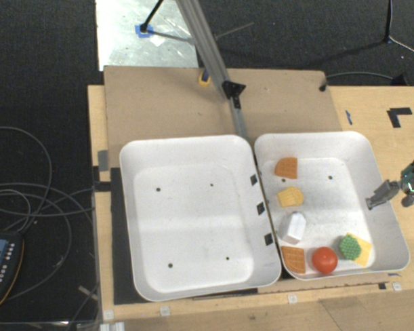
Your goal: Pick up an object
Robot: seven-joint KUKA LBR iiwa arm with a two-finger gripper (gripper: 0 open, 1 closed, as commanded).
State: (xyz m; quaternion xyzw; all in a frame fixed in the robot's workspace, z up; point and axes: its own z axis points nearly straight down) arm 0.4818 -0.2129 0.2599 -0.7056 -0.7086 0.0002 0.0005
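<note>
The right bin (359,149) holds several small objects. An orange cracker-like piece (286,167) lies near its back left, with a yellow piece (290,196) just in front of it. A white block (292,227) sits lower, above an orange waffle piece (293,258). A red ball-shaped fruit (324,260) and a green knobbly item on a yellow piece (354,248) rest along the front. My gripper (391,192) hangs at the bin's right rim, apart from all of them, with nothing seen in it.
The left bin (136,164) sits beside the right one, joined by black clips (261,208). A grey pole (213,56) slants across the back of the bench. Cables (32,201) lie on the floor at left.
</note>
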